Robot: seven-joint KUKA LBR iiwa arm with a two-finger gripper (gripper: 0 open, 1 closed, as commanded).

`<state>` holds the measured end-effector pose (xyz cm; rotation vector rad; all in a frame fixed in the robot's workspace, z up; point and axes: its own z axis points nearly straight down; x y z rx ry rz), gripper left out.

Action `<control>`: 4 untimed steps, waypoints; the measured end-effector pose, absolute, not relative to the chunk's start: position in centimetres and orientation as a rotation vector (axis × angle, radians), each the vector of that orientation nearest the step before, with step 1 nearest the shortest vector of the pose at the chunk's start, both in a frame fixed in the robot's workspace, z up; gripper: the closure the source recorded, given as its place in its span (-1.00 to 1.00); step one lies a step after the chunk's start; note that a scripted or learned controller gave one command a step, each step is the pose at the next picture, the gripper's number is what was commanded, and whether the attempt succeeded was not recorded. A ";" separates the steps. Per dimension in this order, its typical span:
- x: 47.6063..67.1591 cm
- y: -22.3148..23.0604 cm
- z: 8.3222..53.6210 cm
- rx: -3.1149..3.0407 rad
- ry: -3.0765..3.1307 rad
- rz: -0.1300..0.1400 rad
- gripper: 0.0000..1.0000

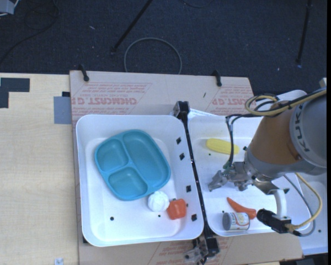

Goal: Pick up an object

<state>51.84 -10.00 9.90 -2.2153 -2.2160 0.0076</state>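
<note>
Grey metal fingers of my gripper (pixel 216 181) hang over the right bin (pixel 209 214), and I cannot tell if they are open or closed. Just behind the gripper lies a yellow corn cob (pixel 220 146). In front of it, to the arm's side, I see an orange carrot (pixel 241 206) and a small can (pixel 235 221) touching each other. Across the divider, the left bin (pixel 99 225) holds a blue divided plate (pixel 131 163), a white ball (pixel 158 201) and an orange piece (pixel 177 208).

On the cardboard sheet (pixel 154 93) under my bins I read "CHEMCRAFT" upside down, printed in red, at two spots. The small can's (pixel 235 221) label is too blurred to read.
</note>
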 end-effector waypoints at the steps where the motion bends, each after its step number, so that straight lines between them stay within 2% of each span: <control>1: 51.9 -10.2 11.2 -2.226 -2.208 0.005 1.00; 4: 51.6 -11.3 26.0 -2.224 -2.222 -0.001 1.00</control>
